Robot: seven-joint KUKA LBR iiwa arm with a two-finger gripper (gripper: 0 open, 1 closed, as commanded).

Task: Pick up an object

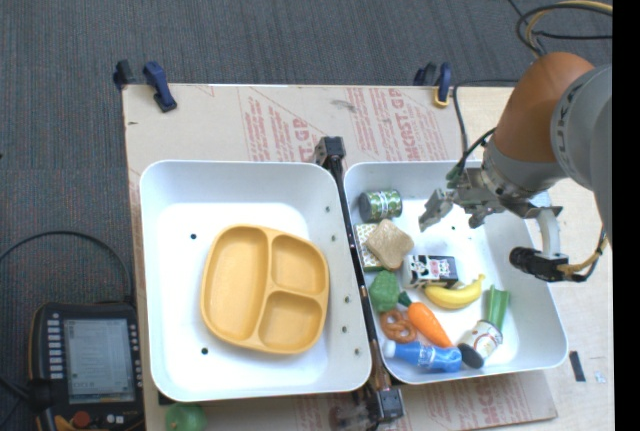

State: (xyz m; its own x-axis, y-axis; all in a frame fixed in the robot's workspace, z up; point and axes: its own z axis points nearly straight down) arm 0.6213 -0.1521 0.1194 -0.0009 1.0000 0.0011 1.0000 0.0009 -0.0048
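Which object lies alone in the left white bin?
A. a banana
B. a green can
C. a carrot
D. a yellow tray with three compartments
D: the yellow tray lies in the left bin, while the banana, the green can and the carrot all lie in the right bin.
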